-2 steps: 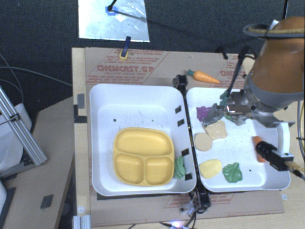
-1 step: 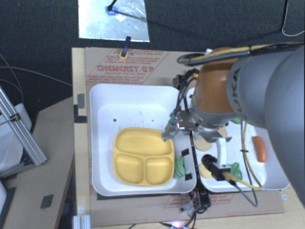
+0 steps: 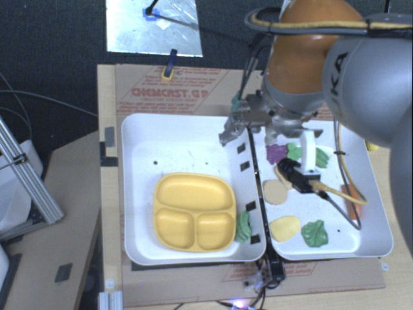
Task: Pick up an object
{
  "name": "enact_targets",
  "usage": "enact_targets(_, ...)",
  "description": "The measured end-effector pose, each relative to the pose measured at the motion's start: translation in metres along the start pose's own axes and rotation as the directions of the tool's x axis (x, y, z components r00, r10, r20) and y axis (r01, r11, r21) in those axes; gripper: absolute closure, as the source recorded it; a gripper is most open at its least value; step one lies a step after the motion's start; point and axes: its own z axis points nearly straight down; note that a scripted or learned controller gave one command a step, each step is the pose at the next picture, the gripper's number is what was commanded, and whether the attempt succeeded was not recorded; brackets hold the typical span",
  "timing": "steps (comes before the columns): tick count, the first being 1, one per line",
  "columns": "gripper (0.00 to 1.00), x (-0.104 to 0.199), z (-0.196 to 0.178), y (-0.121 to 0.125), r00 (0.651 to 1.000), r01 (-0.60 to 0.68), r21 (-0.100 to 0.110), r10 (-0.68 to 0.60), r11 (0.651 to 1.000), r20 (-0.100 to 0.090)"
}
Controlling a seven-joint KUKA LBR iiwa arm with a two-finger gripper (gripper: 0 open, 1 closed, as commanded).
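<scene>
Toys crowd the right bin [image 3: 381, 234]: a purple piece [image 3: 277, 152], green leafy bits [image 3: 315, 232] and a pale yellow lump [image 3: 284, 227] nearer the front wall. My gripper [image 3: 288, 148] hangs above the purple piece; its grip I cannot tell.

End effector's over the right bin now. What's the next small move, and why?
Probably a short descent straight down. The end effector hangs above the right bin, just over the purple piece and green piece near its back. Nothing shows between its fingers, so lowering onto that cluster seems the likeliest route to a grasp.
</scene>
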Motion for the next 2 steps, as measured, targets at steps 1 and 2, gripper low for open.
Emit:
enact_targets(1,0.00,0.011,0.128,-0.047,1.000,-0.006,0.027,0.006,1.000,0.004)
enact_targets(2,0.00,0.051,-0.124,-0.067,1.000,0.001,-0.004,-0.001,1.000,-0.006)
